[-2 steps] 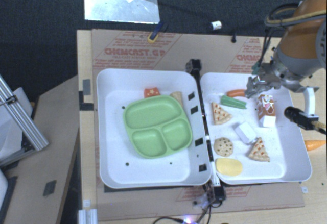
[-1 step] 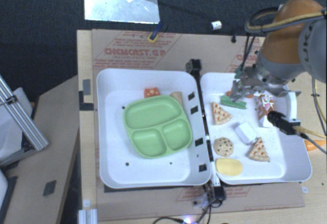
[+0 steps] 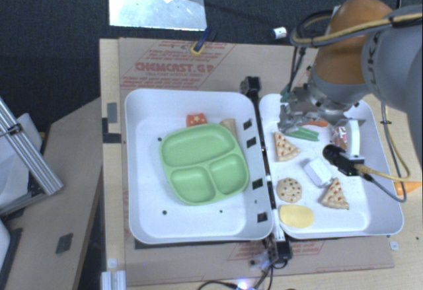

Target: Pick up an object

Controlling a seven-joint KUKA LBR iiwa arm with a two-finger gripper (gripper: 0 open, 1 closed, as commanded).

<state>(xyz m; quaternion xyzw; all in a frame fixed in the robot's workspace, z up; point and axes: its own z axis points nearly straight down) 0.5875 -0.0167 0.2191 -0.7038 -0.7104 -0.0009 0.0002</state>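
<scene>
You have two white bins side by side on the tabletop [image 3: 79,150]. The left bin [image 3: 142,170] and the right bin [image 3: 380,216] touch along a black strip in the middle.

Count what is in the left bin. There is one green tray [image 3: 201,163] with three sections, lying flat in the middle. Behind it, one small orange block [image 3: 195,119] and one tan piece [image 3: 229,125] peek out past the tray's far edge. That makes three things.

Now count the right bin. You have two pizza slices: one pizza slice [image 3: 285,146] near the strip, and a second pizza slice [image 3: 335,195] closer to the front. There is one round cookie [image 3: 289,189] with dark dots, and one flat yellow piece [image 3: 297,217] just in front of it. One small white block [image 3: 316,171] lies between the two slices. One green bean [image 3: 303,133] and one orange carrot piece [image 3: 318,123] lie at the back, right under the arm. A small red and white thing [image 3: 341,135] sits beside them, but it is too blurred to name.

The tool [image 3: 295,118] is low over the back of the right bin, just above the green bean and the first pizza slice. You cannot tell if it is open or closed, because the arm hides it. You cannot see anything held in it.

A black part with a yellow cable [image 3: 344,158] hangs from the arm over the right bin.
</scene>
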